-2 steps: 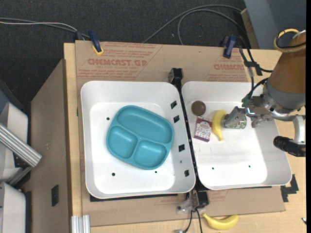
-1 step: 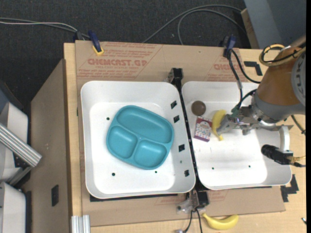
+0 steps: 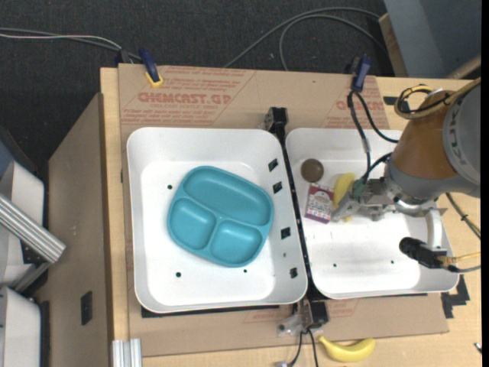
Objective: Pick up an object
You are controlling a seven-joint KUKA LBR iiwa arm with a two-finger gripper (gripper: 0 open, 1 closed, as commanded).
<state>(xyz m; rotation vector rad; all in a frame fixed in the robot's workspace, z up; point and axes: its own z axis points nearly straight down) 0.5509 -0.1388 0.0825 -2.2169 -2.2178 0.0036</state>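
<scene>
Banana (image 3: 348, 349) at bench edge, cardboard-topped bench (image 3: 191, 94), dark carpet (image 3: 76, 6)

Gripper (image 3: 359, 199) grey metal, arm (image 3: 432, 147) grey with orange band. Just beside fingers: yellow banana (image 3: 343, 186), pink-and-white printed packet (image 3: 319, 202). Beyond these, brown ball (image 3: 312, 170). Far across from gripper: teal divided plate (image 3: 220, 215) in white bin (image 3: 145, 228). Bench (image 3: 191, 90) tan cardboard, red lettering.

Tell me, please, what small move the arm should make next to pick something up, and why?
Probably a short drop straight down. The hand sits in the right bin, right by the yellow object and the small packet, with the brown ball a little beyond. I cannot see anything held yet, so lowering onto the yellow piece seems the nearest chance.
</scene>
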